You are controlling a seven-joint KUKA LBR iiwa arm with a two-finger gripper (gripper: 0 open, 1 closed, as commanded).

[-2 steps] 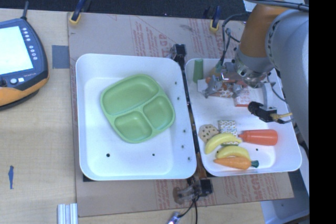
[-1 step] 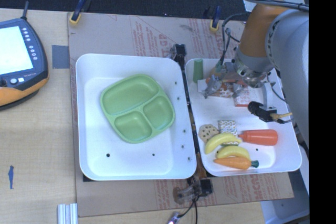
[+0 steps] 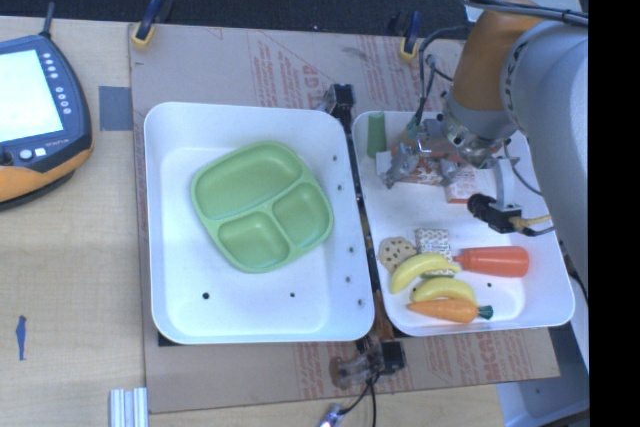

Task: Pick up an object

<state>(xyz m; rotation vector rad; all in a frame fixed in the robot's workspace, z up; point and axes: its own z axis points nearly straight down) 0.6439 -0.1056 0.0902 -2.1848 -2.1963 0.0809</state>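
Robotics lab: clamped bench (image 3: pixel 250 65), teach pendant (image 3: pixel 35 115).

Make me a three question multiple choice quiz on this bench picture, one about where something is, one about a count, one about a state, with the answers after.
1. Where does the green divided plate lie?
A. In the left bin
B. In the right bin
C. On the bare bench

2. How many bananas lie in the right bin?
A. One
B. Two
C. Four

3. How does the green divided plate sit?
A. Flipped face down
B. Standing on its edge
C. Flat, with its compartments facing up

Answers:
1. A, the plate rests on the floor of the left bin, away from the toy food.
2. B, two yellow bananas lie one beside the other, between the cookie and the carrot.
3. C, all three compartments show open to the camera.

The gripper sits over the far end of the right bin.
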